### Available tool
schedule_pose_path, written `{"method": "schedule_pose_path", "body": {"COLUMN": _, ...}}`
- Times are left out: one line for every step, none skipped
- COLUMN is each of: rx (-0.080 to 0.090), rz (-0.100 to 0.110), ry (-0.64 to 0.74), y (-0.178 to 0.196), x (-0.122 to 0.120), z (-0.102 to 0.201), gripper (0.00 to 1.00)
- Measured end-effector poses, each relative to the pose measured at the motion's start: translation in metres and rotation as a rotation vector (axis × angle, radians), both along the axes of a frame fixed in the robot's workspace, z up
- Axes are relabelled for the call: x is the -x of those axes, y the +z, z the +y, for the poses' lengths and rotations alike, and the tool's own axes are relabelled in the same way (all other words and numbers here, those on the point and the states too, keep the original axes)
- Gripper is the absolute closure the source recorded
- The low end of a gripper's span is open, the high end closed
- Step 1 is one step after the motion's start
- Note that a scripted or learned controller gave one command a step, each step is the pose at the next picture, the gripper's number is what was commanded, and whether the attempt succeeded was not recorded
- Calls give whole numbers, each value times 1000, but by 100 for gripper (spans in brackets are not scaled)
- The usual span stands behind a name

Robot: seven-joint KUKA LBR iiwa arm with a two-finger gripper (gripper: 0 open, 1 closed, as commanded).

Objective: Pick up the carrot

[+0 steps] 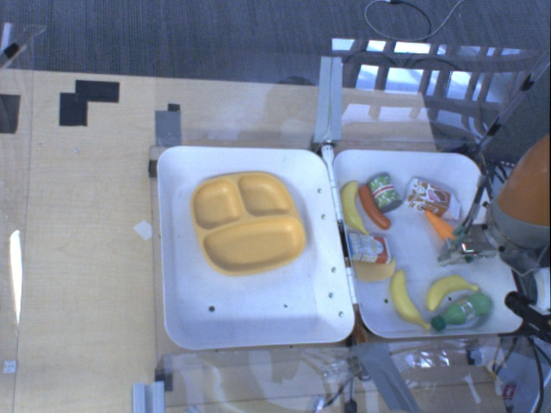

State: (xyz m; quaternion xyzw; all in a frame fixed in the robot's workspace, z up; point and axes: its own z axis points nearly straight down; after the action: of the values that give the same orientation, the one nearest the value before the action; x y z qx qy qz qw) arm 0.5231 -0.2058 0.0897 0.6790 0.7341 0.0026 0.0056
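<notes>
The carrot (439,224) is a small orange piece lying in the right bin (413,325), toward its right side, just below a red and white carton (428,196). My gripper (459,248) reaches in from the right and hangs low directly below and right of the carrot, at its lower end. From this angle I cannot make out whether it touches the carrot. The arm's orange band (525,188) rises behind it at the right edge.
The right bin also holds a banana (349,206), a red sausage (374,207), a green can (383,191), a snack packet (368,248), two more bananas (407,299) (449,288) and a green bottle (463,310). A yellow divided plate (248,222) lies in the left bin (258,325).
</notes>
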Motion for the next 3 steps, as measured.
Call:
{"method": "schedule_pose_path", "body": {"rx": -3, "rz": 5, "ry": -40, "y": 33, "x": -35, "z": 1, "gripper": 100}}
{"method": "schedule_pose_path", "body": {"rx": -5, "rz": 9, "ry": -192, "y": 138, "x": -45, "z": 80, "gripper": 100}}
{"method": "schedule_pose_path", "body": {"rx": -4, "rz": 10, "ry": -192, "y": 138, "x": -45, "z": 80, "gripper": 0}}
